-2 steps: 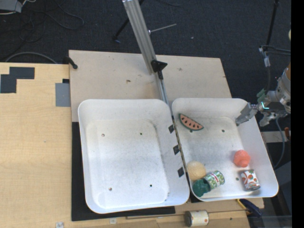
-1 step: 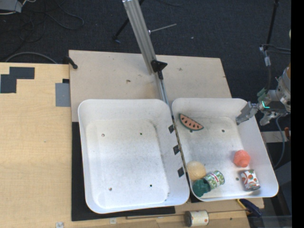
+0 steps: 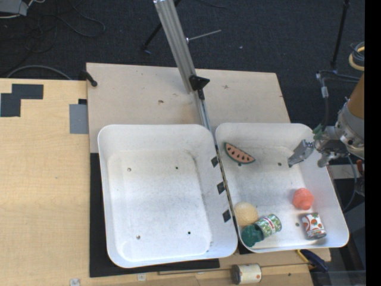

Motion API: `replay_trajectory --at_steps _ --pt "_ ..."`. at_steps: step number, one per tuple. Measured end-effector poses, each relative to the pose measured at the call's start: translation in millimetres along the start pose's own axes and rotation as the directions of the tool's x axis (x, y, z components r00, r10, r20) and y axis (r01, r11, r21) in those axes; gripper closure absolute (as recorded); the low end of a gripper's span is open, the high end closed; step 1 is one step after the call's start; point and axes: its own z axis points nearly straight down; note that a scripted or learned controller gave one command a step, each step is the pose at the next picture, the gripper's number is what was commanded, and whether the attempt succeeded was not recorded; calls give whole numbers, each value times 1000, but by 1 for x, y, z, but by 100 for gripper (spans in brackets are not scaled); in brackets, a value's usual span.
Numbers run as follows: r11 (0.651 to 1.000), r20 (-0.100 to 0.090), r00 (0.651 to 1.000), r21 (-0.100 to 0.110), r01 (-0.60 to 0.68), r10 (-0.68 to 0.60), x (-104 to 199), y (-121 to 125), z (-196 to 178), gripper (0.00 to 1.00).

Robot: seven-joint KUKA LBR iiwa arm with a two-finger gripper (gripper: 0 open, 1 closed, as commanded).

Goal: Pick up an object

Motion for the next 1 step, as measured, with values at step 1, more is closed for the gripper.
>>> replay_trajectory --at_steps 1 --pt "1000 0 1000 1 -1 1 0 -2 45 0"
